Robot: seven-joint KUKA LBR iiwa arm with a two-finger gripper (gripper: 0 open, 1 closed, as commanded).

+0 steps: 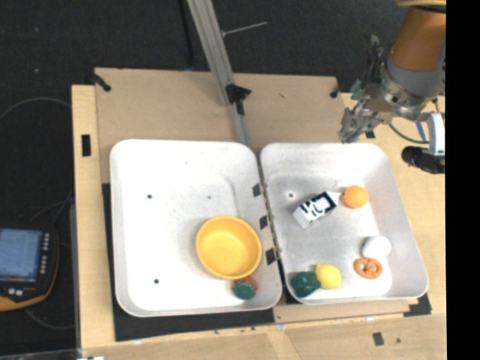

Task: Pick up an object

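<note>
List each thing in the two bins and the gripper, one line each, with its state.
Yellow bowl: upright, left bin.
Black-and-white box: tilted, right bin.
Orange ball: resting, right bin.
Yellow ball: touching green object.
Gripper: above right bin's far rim, holding nothing.

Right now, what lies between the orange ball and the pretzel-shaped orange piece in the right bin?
In the camera view, a white ball sits between the orange ball and the pretzel-shaped orange piece, close above the latter.
</note>
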